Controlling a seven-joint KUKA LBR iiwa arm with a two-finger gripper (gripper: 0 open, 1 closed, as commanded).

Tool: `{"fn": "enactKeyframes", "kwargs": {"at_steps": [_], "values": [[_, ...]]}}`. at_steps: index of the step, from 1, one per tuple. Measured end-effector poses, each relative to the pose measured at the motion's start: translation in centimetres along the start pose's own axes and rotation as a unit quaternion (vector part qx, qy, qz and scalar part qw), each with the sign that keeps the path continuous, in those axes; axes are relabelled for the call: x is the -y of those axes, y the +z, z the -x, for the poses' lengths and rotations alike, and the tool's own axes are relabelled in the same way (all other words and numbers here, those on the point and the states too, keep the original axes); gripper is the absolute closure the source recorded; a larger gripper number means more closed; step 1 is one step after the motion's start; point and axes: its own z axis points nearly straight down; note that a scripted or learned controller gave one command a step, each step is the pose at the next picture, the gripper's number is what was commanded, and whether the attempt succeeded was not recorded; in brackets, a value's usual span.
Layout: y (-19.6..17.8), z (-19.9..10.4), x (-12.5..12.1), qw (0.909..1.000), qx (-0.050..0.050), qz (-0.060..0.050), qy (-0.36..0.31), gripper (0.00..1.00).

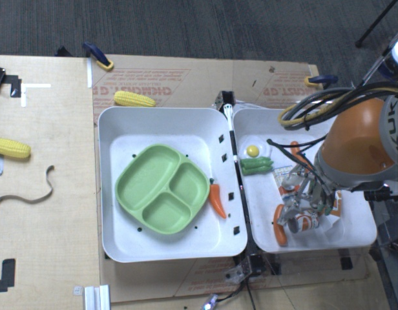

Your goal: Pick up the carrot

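An orange carrot [216, 201] lies in the left bin [161, 122], tight against the right rim of the green divided plate [163, 188]. A second orange carrot-like piece [279, 228] lies in the right bin [354, 236] near its front left. The gripper [293, 209] hangs low over the right bin, just right of that orange piece and above a small can-like object [303, 223]. Wires and the wrist clutter the view of its tip. I see nothing clearly held.
The right bin also holds a yellow round item [252, 151] and a green vegetable [256, 166] at its far left. One corn cob [134, 99] lies on the cardboard behind the left bin, another [10, 148] on the bench at left. Cables [315, 105] loop above the arm.
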Motion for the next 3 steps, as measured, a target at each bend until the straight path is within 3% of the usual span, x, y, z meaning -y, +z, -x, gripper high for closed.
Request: {"fn": "enactKeyframes", "kwargs": {"at_steps": [1,2,3], "values": [[0.2,5.4,-3.1,0.9997,0.0,-0.001,0.025,0.0],[-9.0,-0.1,-9.8,0.9985,-0.01,-0.003,0.054,0.0],[-8.9,-3.8,-15.7,0.9932,-0.011,-0.005,0.115,0.0]]}}
